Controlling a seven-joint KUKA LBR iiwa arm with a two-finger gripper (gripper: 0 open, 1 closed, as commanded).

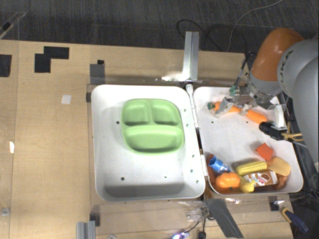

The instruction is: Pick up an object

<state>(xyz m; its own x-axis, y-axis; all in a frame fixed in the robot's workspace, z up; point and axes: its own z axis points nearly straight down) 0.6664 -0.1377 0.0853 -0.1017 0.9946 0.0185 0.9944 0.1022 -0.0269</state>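
Gripper (235,102) low over the right bin (224,138), close to the middle of its far edge. Not possible to tell from this slant how far open, or whether anything is held. Small orange piece (232,109) directly below, apparently touching, long axis roughly along the far edge. Second orange piece (256,116) just beside, toward the right edge. Probably needs a straight descent, without side shift. Heap of other objects (249,174) well apart, at the near edge

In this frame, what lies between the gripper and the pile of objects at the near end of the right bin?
In the camera view, mostly bare white bin floor separates the gripper from the pile; an orange-red block sits just above the pile.
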